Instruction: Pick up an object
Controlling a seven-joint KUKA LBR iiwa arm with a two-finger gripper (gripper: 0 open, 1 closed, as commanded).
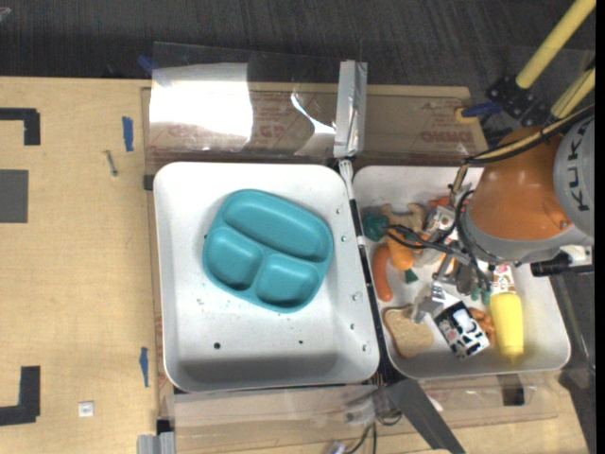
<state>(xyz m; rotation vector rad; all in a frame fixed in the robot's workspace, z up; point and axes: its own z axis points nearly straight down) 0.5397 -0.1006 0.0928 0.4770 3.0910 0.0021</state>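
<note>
The right white bin (553, 353) holds a jumble of small toys. Among them are a yellow bottle (508, 322), a tan bread slice (406, 335), an orange carrot-like piece (382, 274), a small teal item (375, 225) and a black-and-white box (460, 330). My gripper (433, 296) hangs low over the middle of this bin, just above the bread slice and left of the box. The orange wrist band (515, 201) and cables hide the toys behind it. Nothing shows as lifted off the bin floor.
The left white bin (180, 282) carries a teal divided plate (267, 249). A clear plastic sheet and taped cardboard (284, 121) lie behind both bins. Yellow bars (562, 26) cross the top right corner.
</note>
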